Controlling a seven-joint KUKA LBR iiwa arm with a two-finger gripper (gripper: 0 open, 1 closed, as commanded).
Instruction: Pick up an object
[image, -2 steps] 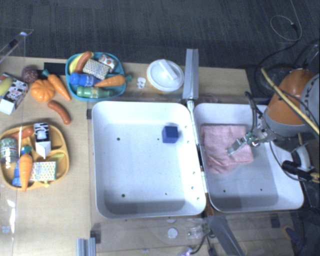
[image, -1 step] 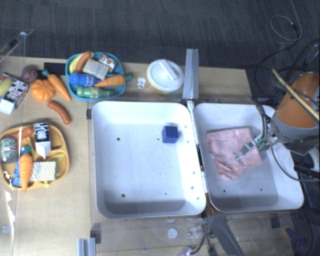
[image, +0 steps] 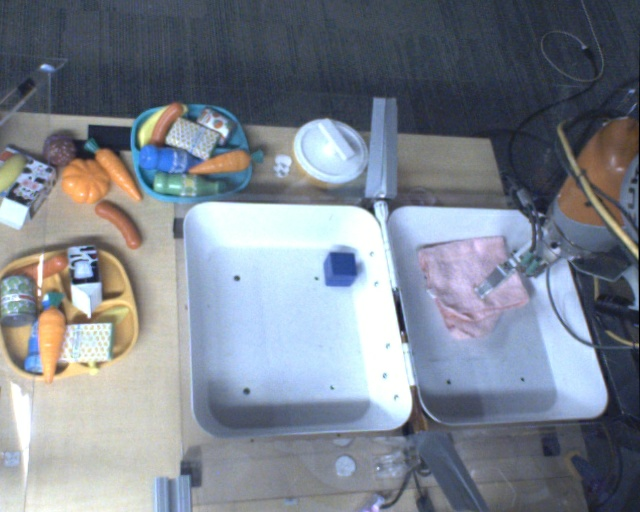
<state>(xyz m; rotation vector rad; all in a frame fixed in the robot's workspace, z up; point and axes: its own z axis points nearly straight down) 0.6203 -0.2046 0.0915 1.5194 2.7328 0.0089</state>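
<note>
Two shallow white bins sat side by side on the wooden tabletop (image: 160, 440), their inner walls meeting along a narrow seam. In the right bin (image: 520, 395) a crumpled pink cloth (image: 462, 282) lay in the upper half, its top edge near the far wall and its lower corner pointing toward the bare middle of the floor; the near half of that bin was open. The grey arm reached in over the right rim, and its gripper (image: 497, 284) hung at the cloth's right edge, tips on or just above the fabric; whether the fingers were parted or closed could not be told, and no fold was seen between them. In the left bin (image: 270, 390) a small blue cube (image: 341, 267) stood alone toward the upper right, close to the dividing wall but apart from it, with wide free floor to its left and front. Beyond the bins, a round white lidded container (image: 329, 150) rested near the far edge, and a blue bowl (image: 193, 152) and a yellow tray (image: 66, 314) of toy food stood well left.
</note>
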